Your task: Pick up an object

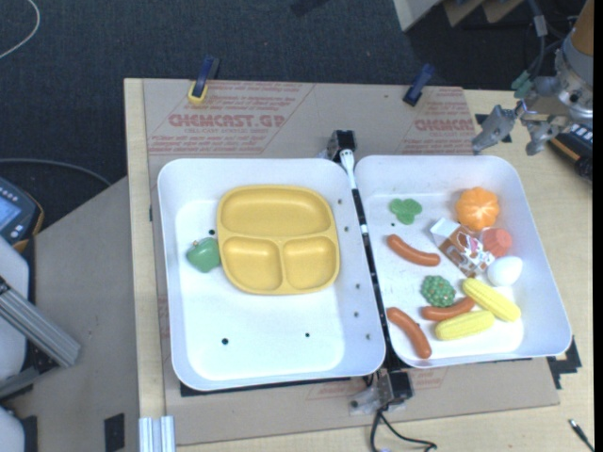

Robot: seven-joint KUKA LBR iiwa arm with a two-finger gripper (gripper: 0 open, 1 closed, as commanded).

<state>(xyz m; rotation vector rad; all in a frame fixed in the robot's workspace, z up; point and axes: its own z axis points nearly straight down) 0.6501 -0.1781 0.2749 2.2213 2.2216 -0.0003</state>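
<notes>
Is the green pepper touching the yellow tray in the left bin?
Touching. The camera view shows the green pepper pressed against the left edge of the yellow tray, no white gap between.

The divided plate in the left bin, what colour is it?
Yellow. The divided plate shows plainly in the camera view, with a green toy beside it.

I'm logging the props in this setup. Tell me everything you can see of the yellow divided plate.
The yellow divided plate looks like moulded plastic, rounded-rectangular, with three compartments: one wide one along the far side and two smaller ones on the near side. Nothing lies in any of them. It rests flat in the left bin, toward its far half. A small green toy vegetable lies against its left edge.
</notes>
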